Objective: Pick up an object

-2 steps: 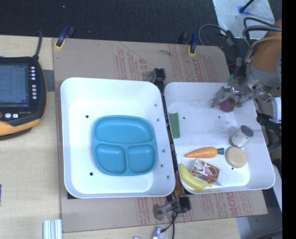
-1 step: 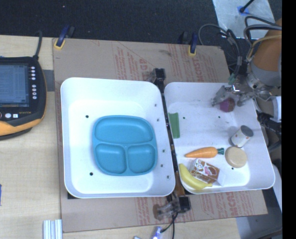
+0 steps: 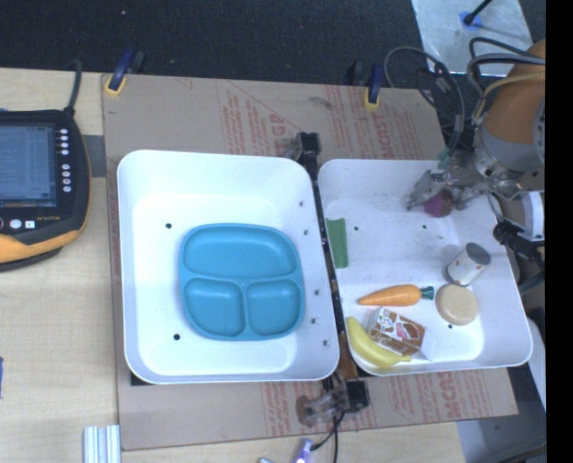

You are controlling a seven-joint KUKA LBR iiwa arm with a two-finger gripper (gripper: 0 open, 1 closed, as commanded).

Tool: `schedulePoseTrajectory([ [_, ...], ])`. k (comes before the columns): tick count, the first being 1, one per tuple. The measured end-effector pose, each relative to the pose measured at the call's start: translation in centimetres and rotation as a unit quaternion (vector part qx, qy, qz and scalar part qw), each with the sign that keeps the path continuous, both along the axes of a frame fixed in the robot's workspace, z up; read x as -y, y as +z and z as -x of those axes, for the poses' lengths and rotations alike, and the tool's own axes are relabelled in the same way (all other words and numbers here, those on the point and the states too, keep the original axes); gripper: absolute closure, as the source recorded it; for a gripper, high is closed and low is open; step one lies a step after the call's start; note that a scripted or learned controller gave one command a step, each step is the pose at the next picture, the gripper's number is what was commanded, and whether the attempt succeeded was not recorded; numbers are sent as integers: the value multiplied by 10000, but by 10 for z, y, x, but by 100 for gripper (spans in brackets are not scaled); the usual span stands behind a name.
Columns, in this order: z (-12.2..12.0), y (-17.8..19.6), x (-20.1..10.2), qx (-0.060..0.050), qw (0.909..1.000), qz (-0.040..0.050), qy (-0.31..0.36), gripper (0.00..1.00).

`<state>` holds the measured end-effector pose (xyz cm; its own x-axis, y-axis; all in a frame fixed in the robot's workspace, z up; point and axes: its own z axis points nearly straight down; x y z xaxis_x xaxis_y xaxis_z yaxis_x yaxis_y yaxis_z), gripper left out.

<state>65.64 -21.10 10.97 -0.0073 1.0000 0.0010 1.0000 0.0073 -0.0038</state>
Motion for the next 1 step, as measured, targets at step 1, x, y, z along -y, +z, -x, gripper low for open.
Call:
schedulePoseTrajectory([
  [1,0,0,0,-2,10000,-2,1,0],
])
